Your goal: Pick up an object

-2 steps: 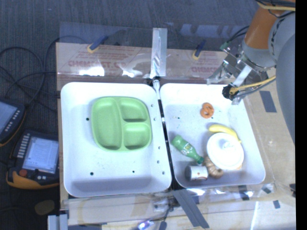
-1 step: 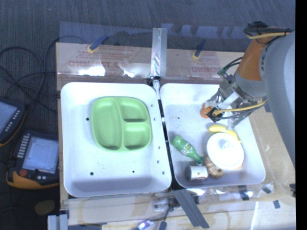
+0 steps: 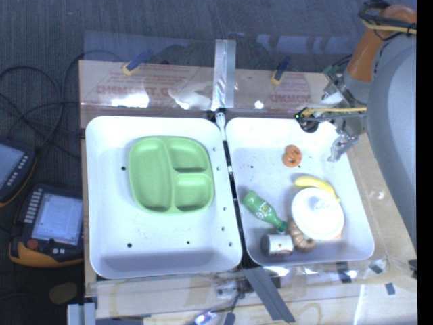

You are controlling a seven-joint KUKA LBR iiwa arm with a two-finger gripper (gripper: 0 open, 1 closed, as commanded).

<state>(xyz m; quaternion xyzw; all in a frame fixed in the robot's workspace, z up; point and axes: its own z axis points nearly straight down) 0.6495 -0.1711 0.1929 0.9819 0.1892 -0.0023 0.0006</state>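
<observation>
Gripper (image 3: pixel 340 143) hangs over the right bin's (image 3: pixel 252 246) far right corner with nothing between its fingers; how wide they stand, I cannot tell. Left bin (image 3: pixel 108 249) holds a green tray (image 3: pixel 172 174). Right bin holds a green bottle (image 3: pixel 263 210), can (image 3: pixel 277 244), pretzel (image 3: pixel 292 156), banana (image 3: pixel 315 183) and white bowl (image 3: pixel 317 213).

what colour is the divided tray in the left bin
Light green, seen clearly in the camera view: the divided tray.

The grey arm (image 3: pixel 399 114) reaches in from the right (orange band (image 3: pixel 365 53) above the wrist), its gripper (image 3: pixel 340 147) hanging low with fingers pointing down, nothing between them.
</observation>
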